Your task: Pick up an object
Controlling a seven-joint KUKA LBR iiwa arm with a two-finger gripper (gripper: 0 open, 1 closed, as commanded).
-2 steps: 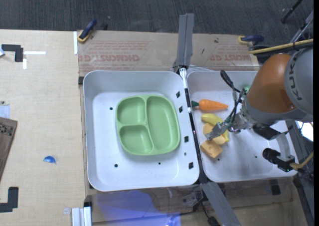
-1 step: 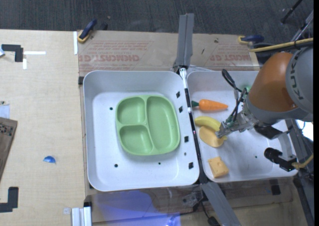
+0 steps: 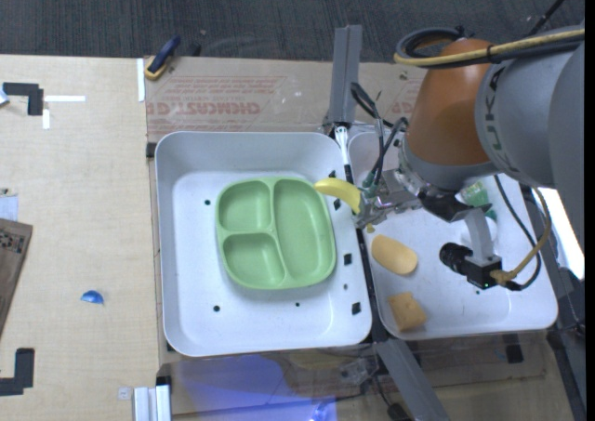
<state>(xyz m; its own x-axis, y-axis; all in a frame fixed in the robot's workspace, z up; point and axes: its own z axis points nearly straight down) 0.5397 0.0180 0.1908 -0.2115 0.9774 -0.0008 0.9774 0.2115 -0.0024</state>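
You see the gripper (image 3: 365, 207) low over the divide between the two bins, reaching in from the right under the orange-banded arm (image 3: 446, 112). A yellow banana (image 3: 339, 192) lies at the right edge of the left bin (image 3: 186, 252), its tip just beside the gripper; whether it is clamped or only touched, you cannot tell from here. A green divided plate (image 3: 276, 232) sits in the middle of the left bin, with the banana overlapping its upper right rim. In the right bin (image 3: 521, 312), a yellow potato-like piece (image 3: 394, 256) lies near the left edge, and a tan chunk (image 3: 407, 310) sits near the front left corner.
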